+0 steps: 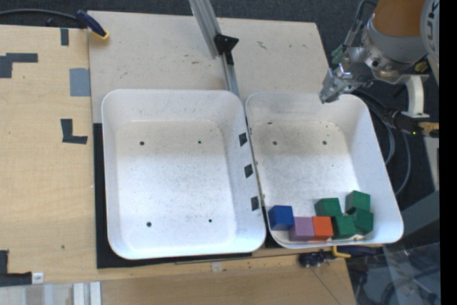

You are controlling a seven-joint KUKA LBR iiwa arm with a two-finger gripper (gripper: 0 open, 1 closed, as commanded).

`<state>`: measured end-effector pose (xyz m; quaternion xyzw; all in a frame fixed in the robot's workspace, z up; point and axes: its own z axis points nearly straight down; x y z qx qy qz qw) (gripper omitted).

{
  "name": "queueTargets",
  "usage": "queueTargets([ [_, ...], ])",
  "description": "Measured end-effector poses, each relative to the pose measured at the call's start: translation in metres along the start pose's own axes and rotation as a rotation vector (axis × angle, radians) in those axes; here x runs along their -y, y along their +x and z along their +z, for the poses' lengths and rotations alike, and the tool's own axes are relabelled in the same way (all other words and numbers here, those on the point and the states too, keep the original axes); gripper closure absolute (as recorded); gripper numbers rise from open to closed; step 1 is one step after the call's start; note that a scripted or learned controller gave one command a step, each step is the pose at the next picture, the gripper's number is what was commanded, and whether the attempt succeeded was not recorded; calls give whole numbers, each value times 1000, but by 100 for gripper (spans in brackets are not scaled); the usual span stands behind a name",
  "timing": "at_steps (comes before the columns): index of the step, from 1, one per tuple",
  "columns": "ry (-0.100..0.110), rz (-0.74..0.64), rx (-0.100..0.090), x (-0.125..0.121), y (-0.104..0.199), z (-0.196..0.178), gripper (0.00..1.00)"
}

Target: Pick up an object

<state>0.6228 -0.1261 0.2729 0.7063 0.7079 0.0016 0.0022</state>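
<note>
Arm [400, 3]: upper right of the frame, grey with orange band, reaching in from the right edge.
Claw [330, 93]: hovering over the upper right rim of the right bin, tip pointing down and to the left; too small and blurred to tell whether apart or together; nothing visible between the tips.
Right bin [357, 146]: right of centre, shallow and white, upper part bare, all blocks crowded into the lower right corner.
Blue block [281, 216]: lower left of the cluster, just beside the bin's left wall.
Purple block [304, 227]: just right of the blue block, touching the orange block.
Orange block [323, 226]: middle of the row along the lower rim.
Green blocks [350, 214]: about 4, bunched at the right end of the cluster, touching one another; exact count hard to tell.
Left bin [171, 175]: centre left, white, speckled floor.
Desk [43, 153]: pale wood, grey tape marks at upper left.
Progress: nothing lifted; all blocks resting on the bin floor, well apart from the claw.
Left to do: travel toward the lower right corner, descend onto 1 block, close, lift.
Judgement: early stage; tight packing against the rim likely to make a clean grip awkward, blue block looking the most exposed.
</note>
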Motion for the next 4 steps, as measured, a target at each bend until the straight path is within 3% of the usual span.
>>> queueTargets([
  [4,10,-5,-2,74,207,40,100],
])
